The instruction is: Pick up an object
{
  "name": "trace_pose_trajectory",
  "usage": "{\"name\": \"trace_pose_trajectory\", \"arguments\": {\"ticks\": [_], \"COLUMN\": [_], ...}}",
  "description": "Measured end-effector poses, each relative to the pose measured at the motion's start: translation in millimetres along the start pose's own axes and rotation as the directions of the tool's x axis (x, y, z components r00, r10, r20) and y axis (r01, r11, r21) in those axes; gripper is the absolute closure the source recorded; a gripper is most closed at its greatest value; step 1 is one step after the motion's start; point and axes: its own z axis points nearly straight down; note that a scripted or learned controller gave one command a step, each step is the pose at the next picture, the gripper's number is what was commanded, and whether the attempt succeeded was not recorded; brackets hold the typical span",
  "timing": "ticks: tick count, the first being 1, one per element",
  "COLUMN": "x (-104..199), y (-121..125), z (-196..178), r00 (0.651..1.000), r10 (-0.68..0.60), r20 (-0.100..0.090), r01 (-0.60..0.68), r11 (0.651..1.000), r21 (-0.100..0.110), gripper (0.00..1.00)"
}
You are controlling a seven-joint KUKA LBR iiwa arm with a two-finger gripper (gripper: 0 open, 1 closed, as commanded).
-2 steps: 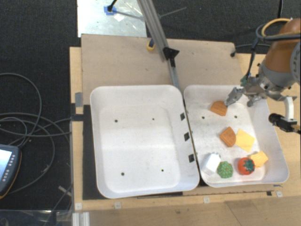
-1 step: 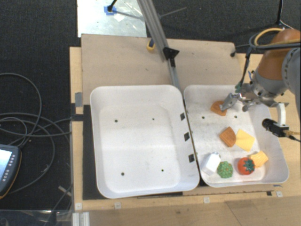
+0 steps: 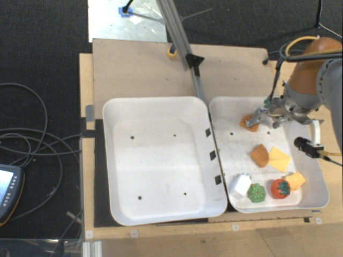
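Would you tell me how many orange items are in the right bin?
3: one by the gripper at the far side, one mid-bin beside the yellow wedge, one near the front right corner. The arm may hide others.

One fixed camera high above; slanting down on both bins [image 3: 161, 159].

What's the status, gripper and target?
Gripper at orange piece, right bin's far end; grasp unclear. Other items clustered at near end, out of way.

End effector [image 3: 259, 116] over orange object [image 3: 248, 123], possibly touching
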Motion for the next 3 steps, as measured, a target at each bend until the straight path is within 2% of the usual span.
{"name": "trace_pose_trajectory", "arguments": {"ticks": [1, 2, 3], "x": [-1, -7, -7], "y": [2, 12, 13], "z": [-14, -74, -114], "r00": [1.000, 1.000, 1.000], "r10": [-0.004, 0.000, 0.000], "r20": [0.004, 0.004, 0.003], "r01": [0.004, 0.000, 0.000], "r11": [1.000, 1.000, 1.000], "r21": [-0.009, -0.003, -0.001], "gripper": [1.00, 1.00, 1.00]}}
